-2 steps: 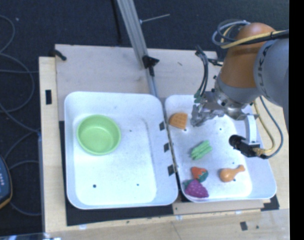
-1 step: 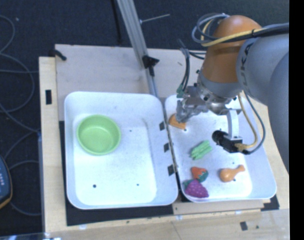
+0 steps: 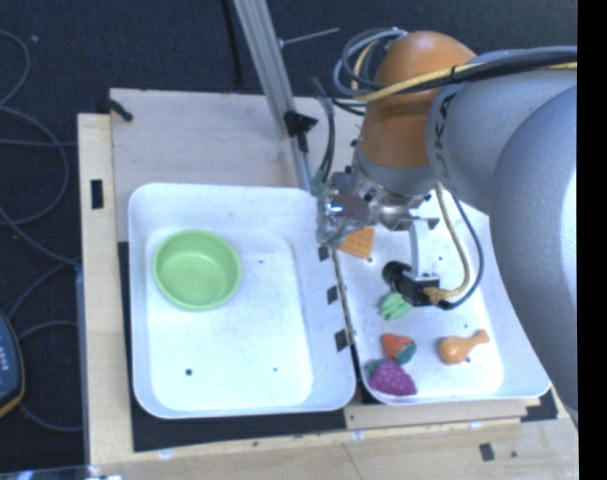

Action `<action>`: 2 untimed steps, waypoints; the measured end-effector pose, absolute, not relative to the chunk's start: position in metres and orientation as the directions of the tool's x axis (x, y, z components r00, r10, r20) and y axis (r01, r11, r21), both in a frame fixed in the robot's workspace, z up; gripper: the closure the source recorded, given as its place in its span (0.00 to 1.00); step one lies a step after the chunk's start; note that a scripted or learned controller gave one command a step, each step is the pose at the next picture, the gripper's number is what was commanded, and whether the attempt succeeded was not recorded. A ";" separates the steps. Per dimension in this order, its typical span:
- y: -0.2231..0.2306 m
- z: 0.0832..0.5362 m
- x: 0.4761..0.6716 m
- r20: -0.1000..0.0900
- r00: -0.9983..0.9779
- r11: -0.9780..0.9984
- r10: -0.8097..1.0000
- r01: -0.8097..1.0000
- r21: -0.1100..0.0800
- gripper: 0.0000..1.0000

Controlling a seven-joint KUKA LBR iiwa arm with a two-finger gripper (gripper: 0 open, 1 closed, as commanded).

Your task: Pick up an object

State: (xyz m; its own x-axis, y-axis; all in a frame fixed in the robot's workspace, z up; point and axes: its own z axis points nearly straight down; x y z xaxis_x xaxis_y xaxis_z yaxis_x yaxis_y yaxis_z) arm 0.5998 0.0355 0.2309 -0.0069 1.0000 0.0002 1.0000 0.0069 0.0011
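A pale tabletop [image 3: 223, 138] on dark floor carries two white bins side by side. Nearest the camera, along the right bin's [image 3: 503, 373] front rim, lie a purple grape bunch [image 3: 392, 377], a strawberry [image 3: 397, 347] and an orange drumstick-shaped toy [image 3: 461, 347], all well in front of the pincer [image 3: 335, 218]. A green leafy piece [image 3: 394, 305] sits closer to it. An orange wedge [image 3: 358, 241] lies just under and in front of the pincer, by the wall shared by the bins; whether the pincer grips it I cannot tell. This looks like the reaching or closing step. Next likely calls for a straight lift, clear of that wall. To the pincer's left the other bin [image 3: 233, 368], holding a green bowl [image 3: 197, 268], offers open room.
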 end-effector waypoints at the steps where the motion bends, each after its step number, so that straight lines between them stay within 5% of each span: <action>1: 0.089 0.224 0.602 0.000 -0.007 0.007 1.000 1.000 0.002 1.00; 2: 0.086 0.224 0.602 -0.001 -0.003 0.003 1.000 1.000 0.002 0.00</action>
